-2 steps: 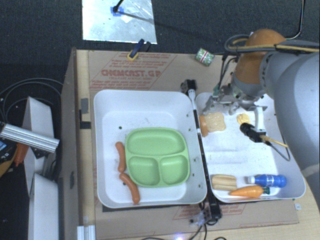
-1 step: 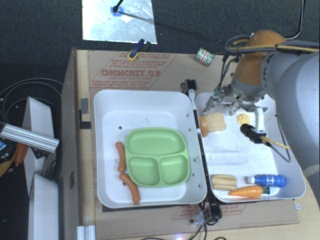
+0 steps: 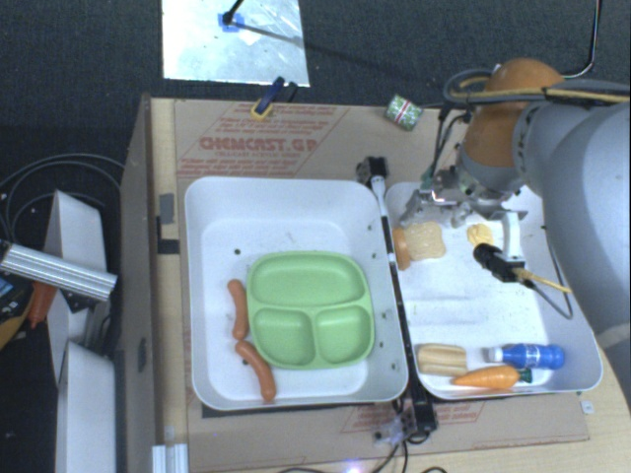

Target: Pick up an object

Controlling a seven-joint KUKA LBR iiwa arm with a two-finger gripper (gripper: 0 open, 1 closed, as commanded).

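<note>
Tan toast slice (image 3: 422, 241) lies in my right bin (image 3: 567, 358), just below-left of the gripper (image 3: 441, 203); I cannot tell its finger state. Farther off sit bun (image 3: 441, 358), carrot (image 3: 485, 377) and bottle (image 3: 525, 356).

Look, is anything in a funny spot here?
Yes. Two sausages lie on the left bin's floor beside the green divided plate, not on it. A small green roll sits outside both bins.
</note>
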